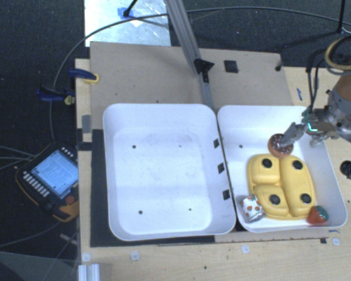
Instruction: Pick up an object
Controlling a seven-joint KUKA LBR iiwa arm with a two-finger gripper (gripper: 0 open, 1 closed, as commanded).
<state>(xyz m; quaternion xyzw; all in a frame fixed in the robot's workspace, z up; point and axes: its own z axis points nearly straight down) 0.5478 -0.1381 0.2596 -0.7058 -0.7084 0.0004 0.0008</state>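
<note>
- Nearest to me, at the bottom of the frame, the right white plastic bin (330, 174) has its low front wall. A small round red thing with a bit of green (317, 215) sits in its lower right corner. A small white toy with red and coloured spots (251, 208) sits at the lower left of that bin.
- Between them lies a big yellow plastic block with four bumps and dark dots (281, 186). It takes up most of the bin floor and touches the spotted toy. It looks too wide for the fingers, so I think a grab at it would slip off.
- Just above the yellow block, in the middle right of the frame, is a small round brown ring like a doughnut (278, 145). It touches the top edge of the block, or nearly does. I think this is the thing being tried for.
- The grey two-finger gripper (289, 136) comes in from the right at a slant, and its tip is right on the ring. I cannot tell if the fingers are apart or together, or if the ring is between them.
- What could go wrong: the ring is small and round, so it may roll or slide away when pushed. The tip may also bump the yellow block beside it.
- The left white plastic bin (114, 157) is next door, in the middle of the frame.
</note>
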